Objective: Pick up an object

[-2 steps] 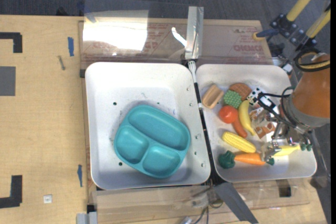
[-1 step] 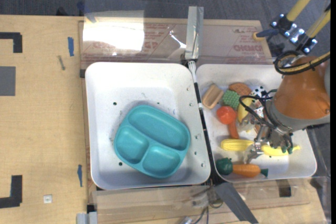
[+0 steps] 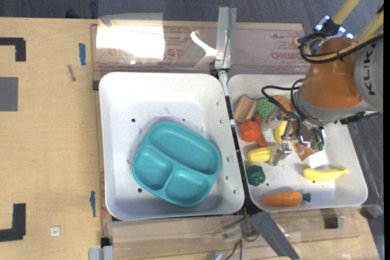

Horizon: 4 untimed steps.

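Observation:
My gripper (image 3: 284, 146) hangs low over the middle of the right bin (image 3: 353, 192), under the orange wrist band (image 3: 329, 85). Toy food lies all around it. A yellow piece (image 3: 259, 155) lies just to its left and a small yellow piece (image 3: 281, 131) sits right against it. A red tomato (image 3: 250, 131), a tan wedge (image 3: 245, 108) and a green piece (image 3: 265, 108) are at the upper left. A banana (image 3: 325, 174), a carrot (image 3: 283, 198) and a dark green pepper (image 3: 255, 176) lie toward the front. The wrist hides the bin's far right part.
The left bin (image 3: 116, 131) holds a teal divided plate (image 3: 177, 161). A clear plastic wall (image 3: 158, 39) stands behind both bins. Black cables (image 3: 286, 103) loop off the wrist. Tan bench surface (image 3: 42, 131) spreads out on the left.

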### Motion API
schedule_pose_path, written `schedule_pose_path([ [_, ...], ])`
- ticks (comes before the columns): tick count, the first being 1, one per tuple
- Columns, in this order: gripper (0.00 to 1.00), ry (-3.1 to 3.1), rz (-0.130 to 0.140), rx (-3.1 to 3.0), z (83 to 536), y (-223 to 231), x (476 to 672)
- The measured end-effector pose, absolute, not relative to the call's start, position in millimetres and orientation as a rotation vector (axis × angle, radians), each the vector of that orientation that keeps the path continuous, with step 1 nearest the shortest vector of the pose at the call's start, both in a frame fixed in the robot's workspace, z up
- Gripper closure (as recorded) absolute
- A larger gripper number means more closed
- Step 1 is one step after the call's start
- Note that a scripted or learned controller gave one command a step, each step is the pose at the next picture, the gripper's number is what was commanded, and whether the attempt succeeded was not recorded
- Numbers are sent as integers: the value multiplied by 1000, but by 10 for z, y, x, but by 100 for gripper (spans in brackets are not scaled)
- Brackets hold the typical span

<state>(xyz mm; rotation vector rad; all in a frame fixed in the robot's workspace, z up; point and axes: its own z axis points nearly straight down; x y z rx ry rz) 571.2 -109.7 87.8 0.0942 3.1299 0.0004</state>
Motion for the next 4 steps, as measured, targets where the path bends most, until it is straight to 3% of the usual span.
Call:
schedule_pose_path([
  [1,0,3127,0,213,875,-984,6167],
  [2,100,3118,-2,210,1000,-979,6185],
  [3,100,3119,8,196,1909,71,5989],
  [4,100,3130,2,196,2464,106,5028],
])
